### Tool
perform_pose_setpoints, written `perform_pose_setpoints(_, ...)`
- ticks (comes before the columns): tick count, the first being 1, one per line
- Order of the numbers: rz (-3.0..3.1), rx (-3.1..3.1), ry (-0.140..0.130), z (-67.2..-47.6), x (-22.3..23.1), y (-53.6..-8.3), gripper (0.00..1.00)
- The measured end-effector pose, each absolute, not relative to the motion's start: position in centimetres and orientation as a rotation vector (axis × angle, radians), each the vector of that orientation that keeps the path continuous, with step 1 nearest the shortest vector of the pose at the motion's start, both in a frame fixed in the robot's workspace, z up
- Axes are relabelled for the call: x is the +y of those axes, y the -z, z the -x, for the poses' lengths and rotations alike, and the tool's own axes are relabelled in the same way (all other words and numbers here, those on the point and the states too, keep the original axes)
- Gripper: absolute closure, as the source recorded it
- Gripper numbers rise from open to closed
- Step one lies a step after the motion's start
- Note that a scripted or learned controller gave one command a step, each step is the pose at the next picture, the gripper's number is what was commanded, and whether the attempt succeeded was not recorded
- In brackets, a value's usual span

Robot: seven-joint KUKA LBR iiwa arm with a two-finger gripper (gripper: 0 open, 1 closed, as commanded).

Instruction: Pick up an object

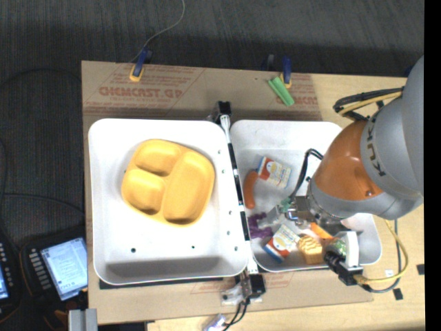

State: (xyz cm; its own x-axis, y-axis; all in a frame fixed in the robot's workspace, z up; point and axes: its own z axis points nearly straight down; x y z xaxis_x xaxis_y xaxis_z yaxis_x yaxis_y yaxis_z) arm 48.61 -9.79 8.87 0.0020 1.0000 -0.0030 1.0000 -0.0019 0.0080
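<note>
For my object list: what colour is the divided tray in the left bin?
Yellow. The divided tray shows plainly in the camera view.

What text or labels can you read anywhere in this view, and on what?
"CHEMCAST GP", red print on the brown board under the bins.
"KU", start of a brand name on the arm, the rest hidden.
Print on the small packets in the right bin: too small to read.

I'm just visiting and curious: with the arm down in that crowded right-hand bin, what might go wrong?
The small items lie packed together under the gripper, so it could pinch two at once or nudge one away and come up with nothing. The wrist also hides much of the right bin from the camera, so a miss could be hard to spot.
</note>
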Motion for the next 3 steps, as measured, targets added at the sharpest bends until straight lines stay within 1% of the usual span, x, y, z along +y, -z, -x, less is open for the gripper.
perform_pose_setpoints(1,-2.214,2.209,-0.012,-48.9,-9.9,-10.1,1.00)
perform_pose_setpoints(2,-2.218,2.220,-0.002,-58.2,-7.2,-23.7,1.00)
perform_pose_setpoints(3,-2.220,2.221,0.003,-58.1,-7.2,-23.6,0.00)
